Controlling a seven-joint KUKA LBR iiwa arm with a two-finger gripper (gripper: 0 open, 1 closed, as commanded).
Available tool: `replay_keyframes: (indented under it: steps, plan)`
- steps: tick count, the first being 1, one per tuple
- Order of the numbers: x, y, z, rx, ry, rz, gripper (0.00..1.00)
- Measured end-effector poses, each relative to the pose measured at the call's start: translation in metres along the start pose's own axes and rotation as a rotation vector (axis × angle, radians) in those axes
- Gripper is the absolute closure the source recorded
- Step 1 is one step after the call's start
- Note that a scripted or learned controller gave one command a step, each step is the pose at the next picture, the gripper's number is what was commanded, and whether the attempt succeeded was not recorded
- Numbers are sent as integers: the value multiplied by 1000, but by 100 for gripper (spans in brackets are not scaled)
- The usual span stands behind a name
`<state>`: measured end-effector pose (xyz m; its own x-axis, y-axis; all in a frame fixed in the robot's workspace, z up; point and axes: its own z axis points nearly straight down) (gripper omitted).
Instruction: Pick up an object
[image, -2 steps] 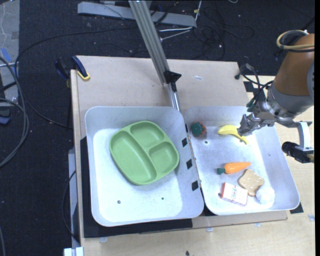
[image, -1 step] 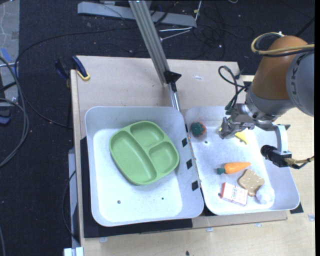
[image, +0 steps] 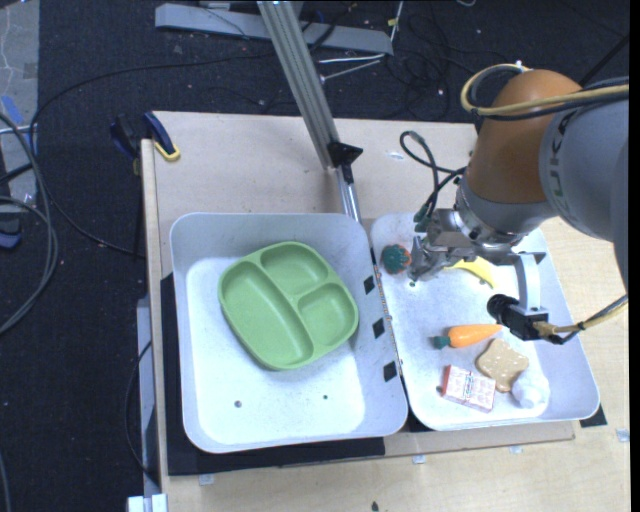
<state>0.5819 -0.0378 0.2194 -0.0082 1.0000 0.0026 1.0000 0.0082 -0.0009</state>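
My gripper (image: 416, 272) hangs low over the far left part of the right bin (image: 575, 385). Just to its left lies a small green and red round object (image: 396, 258), close to it; I cannot tell whether they touch. A yellow banana (image: 478, 271) lies just to its right, partly hidden by the wrist. Nearer the front are an orange carrot (image: 470, 336), a slice of toast (image: 501, 364), a pink box (image: 468, 388) and a small white object (image: 529, 393).
The left bin (image: 200, 400) holds a green divided plate (image: 289, 304). A slanted metal pole (image: 305, 80) ends at the bins' far edge. Black clips (image: 381, 325) sit along the wall between the bins. A cable (image: 590, 318) trails from the wrist.
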Motion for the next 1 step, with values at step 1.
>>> replay_keyframes:
  steps: [1]
  plan:
    - [60,4,5,-1,0,0,100]
